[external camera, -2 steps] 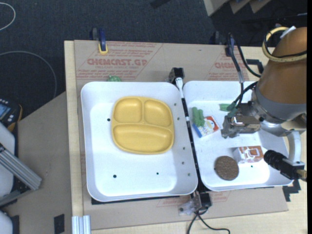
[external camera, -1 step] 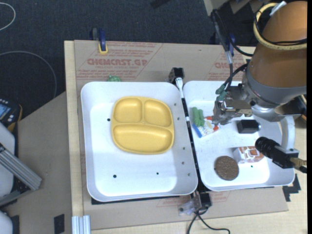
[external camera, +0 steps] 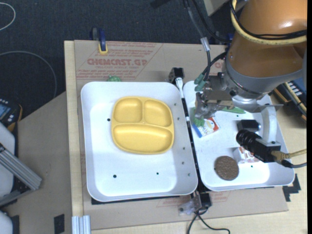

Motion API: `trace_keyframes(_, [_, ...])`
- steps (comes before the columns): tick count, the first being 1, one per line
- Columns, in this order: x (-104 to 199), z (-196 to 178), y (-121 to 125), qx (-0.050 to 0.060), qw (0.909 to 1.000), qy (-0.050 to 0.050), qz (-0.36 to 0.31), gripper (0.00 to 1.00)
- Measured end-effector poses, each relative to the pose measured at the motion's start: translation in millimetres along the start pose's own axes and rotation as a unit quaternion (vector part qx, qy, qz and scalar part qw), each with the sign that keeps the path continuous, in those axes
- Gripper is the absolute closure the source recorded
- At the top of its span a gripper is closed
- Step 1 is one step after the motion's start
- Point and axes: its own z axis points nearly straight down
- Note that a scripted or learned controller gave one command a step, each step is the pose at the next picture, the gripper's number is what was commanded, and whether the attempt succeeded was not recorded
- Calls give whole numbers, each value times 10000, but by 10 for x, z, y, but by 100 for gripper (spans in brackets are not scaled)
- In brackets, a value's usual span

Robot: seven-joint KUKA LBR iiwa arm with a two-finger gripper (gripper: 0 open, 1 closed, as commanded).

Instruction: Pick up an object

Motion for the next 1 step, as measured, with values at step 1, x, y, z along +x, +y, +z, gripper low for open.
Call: trace_keyframes(1, [233,-459,3,2,10000,-4,21,100])
